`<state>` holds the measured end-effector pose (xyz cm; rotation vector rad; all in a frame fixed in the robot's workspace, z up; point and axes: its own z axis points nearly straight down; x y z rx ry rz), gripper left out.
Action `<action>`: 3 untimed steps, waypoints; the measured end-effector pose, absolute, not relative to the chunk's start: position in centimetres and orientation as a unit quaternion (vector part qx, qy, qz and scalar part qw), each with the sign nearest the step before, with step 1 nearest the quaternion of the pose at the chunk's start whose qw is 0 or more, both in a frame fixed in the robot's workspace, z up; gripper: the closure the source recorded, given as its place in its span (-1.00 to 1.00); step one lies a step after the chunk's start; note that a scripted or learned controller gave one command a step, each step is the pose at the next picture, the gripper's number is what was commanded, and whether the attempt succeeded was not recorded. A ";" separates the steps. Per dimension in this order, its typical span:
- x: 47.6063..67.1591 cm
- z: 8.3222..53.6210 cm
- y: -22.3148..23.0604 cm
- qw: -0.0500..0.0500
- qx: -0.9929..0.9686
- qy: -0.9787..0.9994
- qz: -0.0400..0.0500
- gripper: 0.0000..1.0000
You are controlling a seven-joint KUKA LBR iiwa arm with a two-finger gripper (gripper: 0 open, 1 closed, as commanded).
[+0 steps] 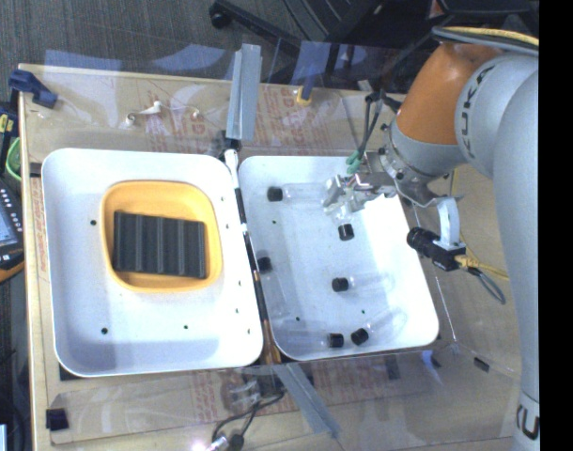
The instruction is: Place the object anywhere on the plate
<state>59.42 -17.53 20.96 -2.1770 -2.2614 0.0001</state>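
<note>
Two shallow white plastic bins sit side by side on the pale wooden desk (127,111). The left bin (70,336) holds one rounded-square yellow plate (161,198), and on that plate lies one dark grey ribbed rectangular block (161,244), covering most of the plate's middle and lower part.

The right bin (305,336) holds six small black blocks, well apart from one another: one near the upper left corner (274,194), one just below the jaws (346,231), one at the left wall (263,264), one near the centre (340,285), and two close together by the near wall, the left of these (335,340) and the right (360,335).

The grey arm with its orange band (437,92) comes in from the right, and its metal jaws (346,195) are over the upper part of the right bin, apart from the plate. Whether the jaws are open or closed cannot be told from here, and nothing is seen between them.

One grey metal bar (241,92) lies on the desk above the seam between the bins. One blue clamp (30,87) sits at the desk's far left corner. One handheld screen device (0,224) hangs at the left edge.
</note>
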 end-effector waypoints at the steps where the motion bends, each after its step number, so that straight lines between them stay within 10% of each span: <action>1: 60.2 20.8 -11.1 0.003 -0.599 -0.801 0.001 1.00; 2: 59.3 20.1 -7.2 0.003 -0.519 -0.855 0.002 1.00; 3: 59.3 20.1 -7.2 0.003 -0.519 -0.855 0.002 -1.00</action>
